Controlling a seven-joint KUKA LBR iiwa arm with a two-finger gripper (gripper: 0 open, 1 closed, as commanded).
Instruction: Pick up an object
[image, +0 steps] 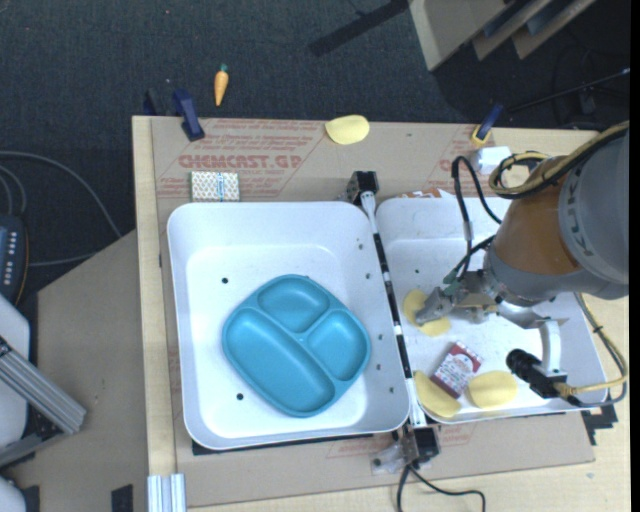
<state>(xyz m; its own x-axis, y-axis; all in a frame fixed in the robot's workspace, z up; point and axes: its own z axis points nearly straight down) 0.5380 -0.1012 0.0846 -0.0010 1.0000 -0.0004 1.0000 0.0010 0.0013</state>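
In the right bin lie several small things: a yellow piece near the left wall, a red and white packet, and two yellow pieces at the front. My gripper is low in this bin, its fingertips right at the yellow piece by the left wall. The arm's grey body and orange band cover the bin's right half. How the fingertips stand around that piece is too small to tell.
The left bin holds a blue divided plate. On the bench behind lie a yellow object, a patterned packet and blue clips. Cables loop over the right bin's back. A toy carrot lies on the floor.
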